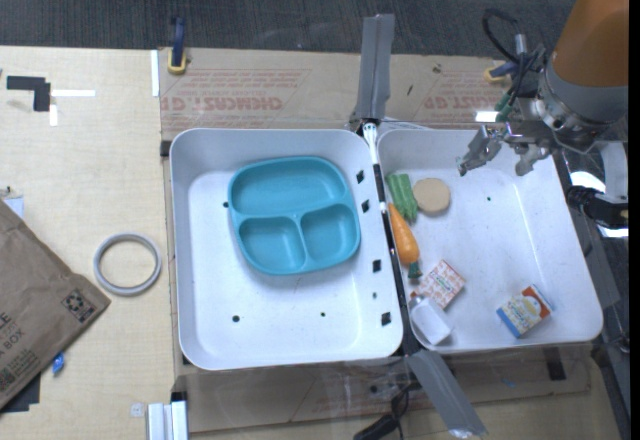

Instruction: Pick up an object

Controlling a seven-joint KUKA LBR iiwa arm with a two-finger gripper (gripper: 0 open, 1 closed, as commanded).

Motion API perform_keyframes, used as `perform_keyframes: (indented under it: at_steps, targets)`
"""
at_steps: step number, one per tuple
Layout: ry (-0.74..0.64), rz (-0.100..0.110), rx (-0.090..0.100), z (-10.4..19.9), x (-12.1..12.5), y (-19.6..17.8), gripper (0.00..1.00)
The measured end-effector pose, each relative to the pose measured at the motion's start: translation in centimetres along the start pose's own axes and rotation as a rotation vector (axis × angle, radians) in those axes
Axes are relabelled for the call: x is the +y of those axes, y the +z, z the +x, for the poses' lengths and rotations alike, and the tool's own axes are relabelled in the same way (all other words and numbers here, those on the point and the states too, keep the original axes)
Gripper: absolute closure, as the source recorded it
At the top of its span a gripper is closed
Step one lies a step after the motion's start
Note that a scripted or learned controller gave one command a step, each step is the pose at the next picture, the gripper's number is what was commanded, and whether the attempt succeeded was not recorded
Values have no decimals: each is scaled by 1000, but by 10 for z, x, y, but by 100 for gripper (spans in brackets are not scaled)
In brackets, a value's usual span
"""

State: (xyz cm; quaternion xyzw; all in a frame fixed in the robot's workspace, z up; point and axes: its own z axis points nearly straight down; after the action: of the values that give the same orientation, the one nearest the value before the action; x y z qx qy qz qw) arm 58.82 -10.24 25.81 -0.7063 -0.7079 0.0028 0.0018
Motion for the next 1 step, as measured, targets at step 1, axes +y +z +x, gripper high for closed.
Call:
perform_keyframes:
  at_steps: [1]
  targets:
    - [-483,-4,0,26,62,71,0]
